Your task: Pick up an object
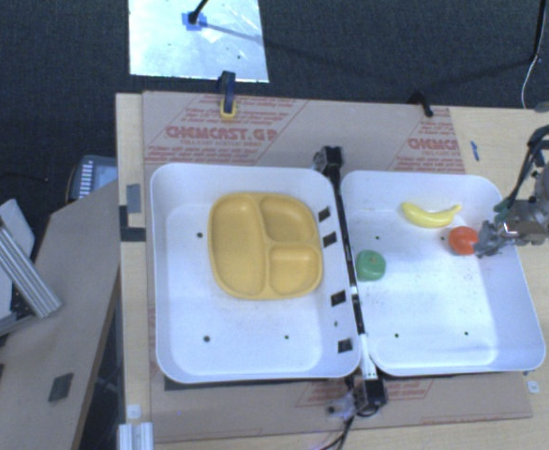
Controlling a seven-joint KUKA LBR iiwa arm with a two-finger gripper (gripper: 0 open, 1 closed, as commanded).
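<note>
Far to the left of the gripper we see the left bin (176, 279), and in it a yellow divided plate (263, 245) with three compartments, lying flat near the bin's middle. A row of black clips (333, 268) runs down the seam where the two bins meet, still well to the gripper's left.

Moving right, we come to the right bin (443, 345). A small green object (371, 265) sits on its floor close to the seam, well apart from the gripper and a little lower in the frame than it. Nearer to the gripper, up and to its left, a yellow banana (431, 215) lies on its side with its ends curling upward. Just beside the gripper, on its left, is a small red-orange round object (462, 240); we see the banana's right tip just above it, though we cannot tell whether the two touch.

The gripper (488, 241) itself reaches in over the right bin's right wall, low over the bin floor. Its tip looks to be up against the red-orange object's right side, but we cannot tell how far apart its jaws stand, nor whether they have hold of anything. Behind it, further right, the arm (548, 216) extends off the frame.
</note>
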